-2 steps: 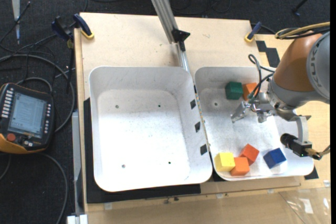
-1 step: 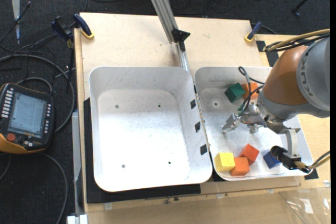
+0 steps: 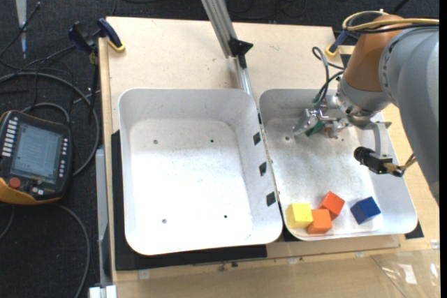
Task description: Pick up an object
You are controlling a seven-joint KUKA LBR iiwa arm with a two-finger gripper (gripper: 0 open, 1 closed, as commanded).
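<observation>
At nine o'clock we see the left bin on the worktop, with nothing in it to pick. In the right bin, toward six o'clock, sit a yellow block, two orange blocks touching it, and a blue block just beside. Our claw hangs at the bin's twelve o'clock end, well apart from them; whether it is open or closed we cannot tell. We judge that nothing is lifted yet: approach, grasp and lift all remain.
</observation>
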